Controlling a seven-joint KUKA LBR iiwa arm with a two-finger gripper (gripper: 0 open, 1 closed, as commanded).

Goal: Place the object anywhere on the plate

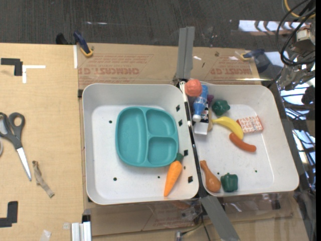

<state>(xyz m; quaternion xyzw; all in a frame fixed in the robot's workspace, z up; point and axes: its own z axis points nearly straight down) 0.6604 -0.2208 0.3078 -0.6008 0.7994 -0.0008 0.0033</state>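
A teal plate (147, 136) with three compartments lies in the left bin (100, 149). An orange toy carrot (173, 177) rests just off the plate's lower right corner, leaning toward the divider between the bins. The right bin (266, 174) holds several toy foods: a yellow banana (228, 125), a red sausage (243, 142), a chicken drumstick (209, 177), a green pepper (229, 182), a dark green piece (220, 106), an orange-pink ball (193, 88), a blue bottle (199, 107) and a red-and-white packet (250, 124).
Scissors (16, 134) lie on the wooden bench to the left of the bins, with a small strip of scrap (42, 177) below them. Cardboard (130, 67) lies behind the bins. Cables (298, 29) hang at the upper right.
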